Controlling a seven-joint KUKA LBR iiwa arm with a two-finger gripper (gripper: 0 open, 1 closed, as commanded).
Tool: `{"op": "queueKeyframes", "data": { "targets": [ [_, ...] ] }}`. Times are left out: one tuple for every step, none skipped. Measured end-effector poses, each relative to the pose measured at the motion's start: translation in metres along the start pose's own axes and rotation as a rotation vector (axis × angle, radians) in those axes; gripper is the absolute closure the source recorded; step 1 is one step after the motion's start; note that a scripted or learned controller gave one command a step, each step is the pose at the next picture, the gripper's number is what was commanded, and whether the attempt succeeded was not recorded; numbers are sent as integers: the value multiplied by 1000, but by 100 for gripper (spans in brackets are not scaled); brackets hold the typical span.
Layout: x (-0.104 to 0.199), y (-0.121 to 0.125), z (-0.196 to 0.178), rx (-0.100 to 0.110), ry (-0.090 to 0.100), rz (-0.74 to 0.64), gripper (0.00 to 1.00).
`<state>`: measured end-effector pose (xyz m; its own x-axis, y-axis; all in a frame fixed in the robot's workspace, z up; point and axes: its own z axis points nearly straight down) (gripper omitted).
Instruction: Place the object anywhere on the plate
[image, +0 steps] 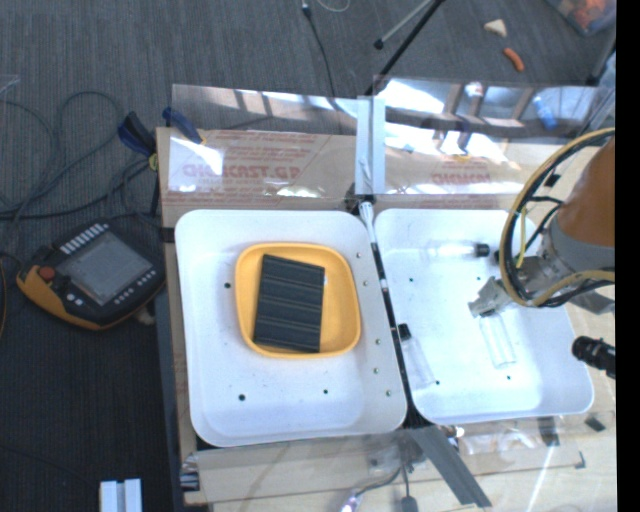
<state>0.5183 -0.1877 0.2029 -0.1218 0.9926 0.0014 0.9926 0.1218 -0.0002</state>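
Observation:
A dark ribbed rectangular block (290, 302) lies flat on the yellow plate (343, 318), which sits in the left white bin (210, 380). The block covers most of the plate's middle. My gripper (492, 300) hangs over the right bin (560, 390), at its right half, well apart from the plate and block. Nothing is seen held in it. Just below the gripper, a clear plastic tube (500, 340) lies on the bin floor.
A clear syringe-like item (455, 248) lies near the right bin's back. Another clear piece (420, 365) rests by its left wall. Yellow and black cables (520, 235) loop off the arm. A teach pendant (95, 275) sits left of the bench.

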Motion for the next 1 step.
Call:
{"op": "queueKeyframes", "data": {
  "targets": [
    [0, 0, 0, 0, 0, 0, 0]
  ]
}}
